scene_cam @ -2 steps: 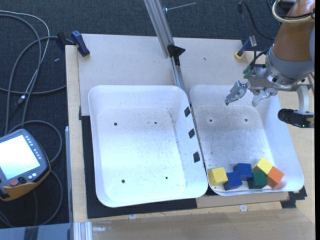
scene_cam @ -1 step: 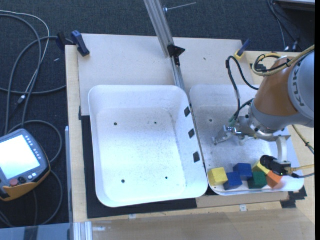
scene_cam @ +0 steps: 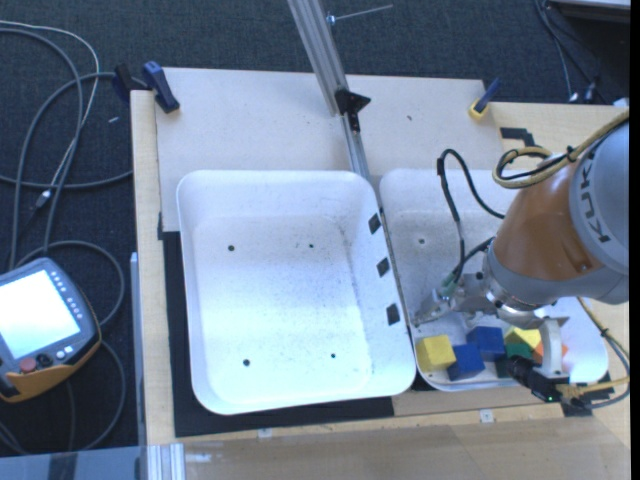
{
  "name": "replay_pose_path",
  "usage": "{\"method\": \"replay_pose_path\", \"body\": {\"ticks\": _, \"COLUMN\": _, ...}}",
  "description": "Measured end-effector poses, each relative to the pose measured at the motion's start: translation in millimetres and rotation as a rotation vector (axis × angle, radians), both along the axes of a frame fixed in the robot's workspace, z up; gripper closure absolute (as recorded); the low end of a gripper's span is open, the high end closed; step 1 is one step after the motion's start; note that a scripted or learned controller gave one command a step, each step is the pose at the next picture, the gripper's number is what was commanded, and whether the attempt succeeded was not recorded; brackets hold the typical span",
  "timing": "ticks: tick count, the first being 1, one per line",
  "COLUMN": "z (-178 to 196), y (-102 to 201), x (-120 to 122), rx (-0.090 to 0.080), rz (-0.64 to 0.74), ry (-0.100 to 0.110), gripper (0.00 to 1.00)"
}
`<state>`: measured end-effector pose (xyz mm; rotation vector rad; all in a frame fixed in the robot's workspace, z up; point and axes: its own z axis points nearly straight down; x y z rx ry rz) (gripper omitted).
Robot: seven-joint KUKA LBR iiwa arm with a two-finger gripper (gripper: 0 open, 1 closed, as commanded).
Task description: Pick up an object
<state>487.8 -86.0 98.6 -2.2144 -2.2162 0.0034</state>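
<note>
Starting at the near edge of the right bin [scene_cam: 400,193], I find the objects clustered in its front corner: a yellow block [scene_cam: 435,351] nearest the divider, a blue block [scene_cam: 466,366] just beside it, a second blue piece [scene_cam: 487,337] behind, then green [scene_cam: 520,348] and orange [scene_cam: 529,337] pieces partly under my wrist. My gripper [scene_cam: 497,318] sits low over this cluster, directly above the blue and green pieces, but my own arm [scene_cam: 555,238] covers it, so I cannot tell its state or whether it has hold of anything. A black cable [scene_cam: 452,193] loops over the bin's far half. The left bin [scene_cam: 280,288] lies alongside, well apart from my tool.
</note>
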Motion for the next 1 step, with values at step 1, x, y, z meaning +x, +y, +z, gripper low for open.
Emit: {"method": "replay_pose_path", "body": {"ticks": 1, "z": 2.0, "y": -62.9, "x": 86.0, "rx": -0.009, "rz": -0.001, "ry": -0.015, "gripper": 0.00}}
